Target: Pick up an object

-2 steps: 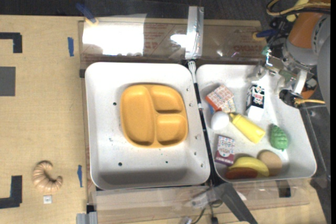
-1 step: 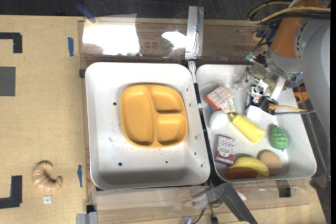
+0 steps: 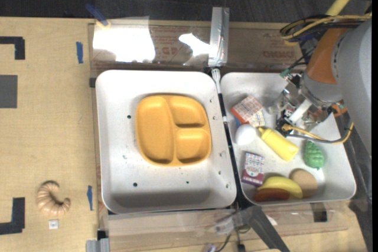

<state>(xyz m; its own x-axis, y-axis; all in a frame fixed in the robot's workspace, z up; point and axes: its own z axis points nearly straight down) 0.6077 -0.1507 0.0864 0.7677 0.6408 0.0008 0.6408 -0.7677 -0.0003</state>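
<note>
The claw [image 3: 289, 117] hangs low in the right bin [image 3: 345, 186], just above the yellow bottle [image 3: 277, 143], likely lining up a grasp; its opening is unreadable.

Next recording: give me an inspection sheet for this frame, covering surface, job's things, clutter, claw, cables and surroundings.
Surface: two white bins side by side; left bin holds a yellow divided tray.
Job's things: right bin holds a yellow bottle, white ball, green toy, banana, brown egg-shaped item and two small packets.
Clutter: croissant-shaped toy on the bench outside the bins.
Claw: claw low over the right bin's far side, above the bottle; finger state unclear.
Cables: yellow and black wires looped at the wrist.
Surroundings: blue tape marks, dark floor.
</note>
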